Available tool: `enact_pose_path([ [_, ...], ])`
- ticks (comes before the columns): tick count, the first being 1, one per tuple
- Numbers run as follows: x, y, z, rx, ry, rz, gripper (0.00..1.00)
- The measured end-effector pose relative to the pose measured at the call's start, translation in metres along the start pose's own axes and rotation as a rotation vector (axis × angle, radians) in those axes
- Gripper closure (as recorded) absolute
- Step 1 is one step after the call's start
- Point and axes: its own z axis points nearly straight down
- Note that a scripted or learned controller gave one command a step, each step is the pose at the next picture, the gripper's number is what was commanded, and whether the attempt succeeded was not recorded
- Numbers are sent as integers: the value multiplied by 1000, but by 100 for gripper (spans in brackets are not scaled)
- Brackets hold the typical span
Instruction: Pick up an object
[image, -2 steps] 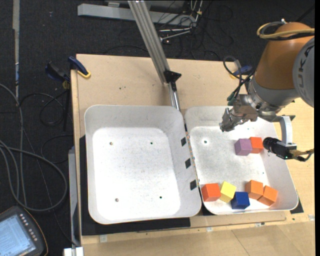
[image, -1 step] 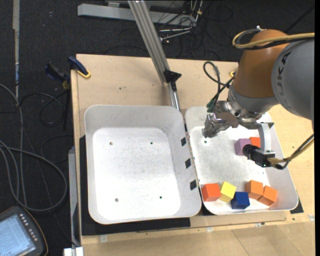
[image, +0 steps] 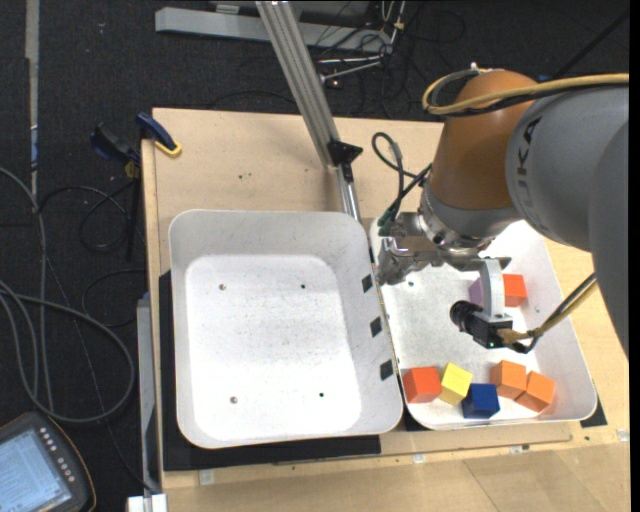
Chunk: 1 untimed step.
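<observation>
My gripper (image: 397, 262) hangs over the far left part of the right bin (image: 560, 300), close to the wall it shares with the left bin. Nothing shows in its grasp. The grey arm with its orange band covers the bin's far side. Along the bin's near edge lie an orange cube (image: 422, 383), a yellow cube (image: 455, 382), a blue cube (image: 481, 400) and two more orange cubes (image: 513, 376) (image: 539, 391). Another orange cube (image: 514, 289) sits further back on the right, with a purple piece (image: 477, 289) partly hidden beside it.
The left bin (image: 265, 320) stands wall to wall with the right one. A metal pole (image: 305, 85) slants across the bench's far side above the bins. A blue and yellow clamp (image: 150, 130) sits at the bench's far left corner.
</observation>
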Motion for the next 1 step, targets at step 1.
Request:
enact_pose_path([
  [1,44,-5,-1,-1,0,-1,100],
])
